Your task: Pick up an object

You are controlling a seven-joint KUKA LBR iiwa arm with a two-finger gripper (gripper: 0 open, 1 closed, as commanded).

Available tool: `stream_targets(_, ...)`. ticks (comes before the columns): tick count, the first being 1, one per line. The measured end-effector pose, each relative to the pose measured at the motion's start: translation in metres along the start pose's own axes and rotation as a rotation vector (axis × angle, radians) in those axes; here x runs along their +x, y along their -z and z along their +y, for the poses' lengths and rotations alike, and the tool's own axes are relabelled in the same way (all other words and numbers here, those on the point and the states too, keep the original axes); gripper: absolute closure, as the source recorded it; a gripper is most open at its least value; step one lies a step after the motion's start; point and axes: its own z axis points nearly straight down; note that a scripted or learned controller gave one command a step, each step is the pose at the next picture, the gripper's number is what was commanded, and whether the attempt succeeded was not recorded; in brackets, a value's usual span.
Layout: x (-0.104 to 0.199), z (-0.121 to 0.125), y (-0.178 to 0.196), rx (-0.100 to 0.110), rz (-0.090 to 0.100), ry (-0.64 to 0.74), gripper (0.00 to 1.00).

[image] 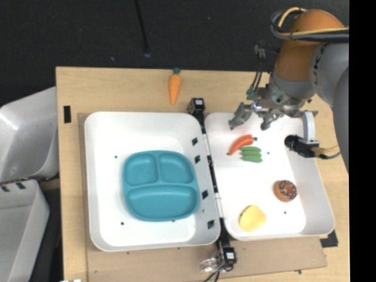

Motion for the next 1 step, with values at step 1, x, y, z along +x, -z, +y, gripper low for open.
stream_targets(1, 0.0051, -0.0044, -0.0606, 0.001, 0.001, -0.002, 0.00)
